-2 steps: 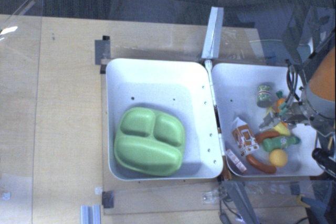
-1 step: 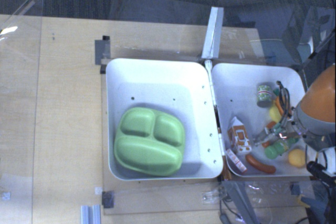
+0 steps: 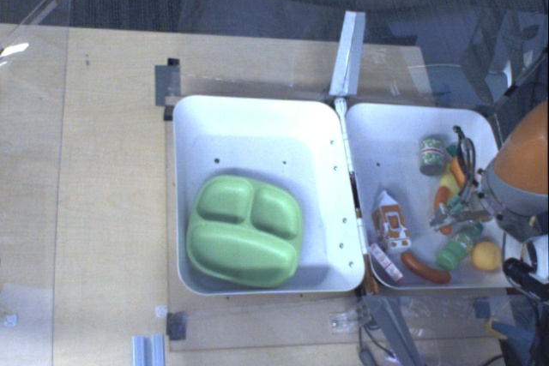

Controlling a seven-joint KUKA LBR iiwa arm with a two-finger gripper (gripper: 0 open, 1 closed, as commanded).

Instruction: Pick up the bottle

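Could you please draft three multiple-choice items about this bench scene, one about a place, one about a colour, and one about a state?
1. Where does the green sectioned tray lie?
A. in the left bin
B. in the right bin
C. on the bench outside the bins

2. What colour is the bottle?
A. red
B. green
C. blue

3. How does the bottle lie?
A. upright on its base
B. on its side on the bin floor
C. standing on the tray

Answers: 1 A, the tray rests on the floor of the left bin. 2 B, its body is green. 3 B, it lies flat in the right bin, just below the claw.
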